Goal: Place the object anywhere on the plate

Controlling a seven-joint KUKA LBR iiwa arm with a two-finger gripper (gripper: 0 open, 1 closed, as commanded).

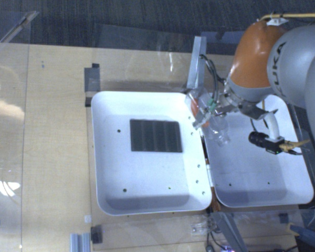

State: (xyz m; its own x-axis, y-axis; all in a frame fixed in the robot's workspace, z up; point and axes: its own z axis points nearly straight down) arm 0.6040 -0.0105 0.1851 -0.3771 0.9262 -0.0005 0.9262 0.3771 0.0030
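Gripper (206, 115) at bin divider | jaws: state cannot be told | dark ribbed rectangular plate (156, 136) in left bin awaits object.

The arm (299, 56) enters from three o'clock, its grey body filling the upper right. The orange band (254, 51) sits at about one o'clock, just above the wrist (241, 96). Below the wrist, the gripper (206, 117) points down and toward nine o'clock, with cables looping beside it.
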